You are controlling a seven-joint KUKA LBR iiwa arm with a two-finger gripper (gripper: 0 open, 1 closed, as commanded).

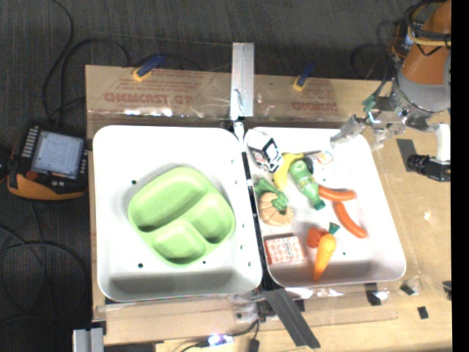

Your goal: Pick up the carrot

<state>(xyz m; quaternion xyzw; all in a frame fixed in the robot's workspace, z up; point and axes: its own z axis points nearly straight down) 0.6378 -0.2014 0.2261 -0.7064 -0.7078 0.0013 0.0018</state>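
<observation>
You have the whole pick ahead of you: the carrot [325, 254] lies untouched near the right bin's [385, 218] front edge, well apart from the gripper [350, 132] at the far rim, whose jaws seem apart, though blurred.

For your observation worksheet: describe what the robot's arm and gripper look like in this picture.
The arm is grey with a broad orange band above the wrist, and dark cables loop around its upper part. The gripper is a pale metallic assembly with small dark and greenish parts, narrowing to slim light fingers.
</observation>
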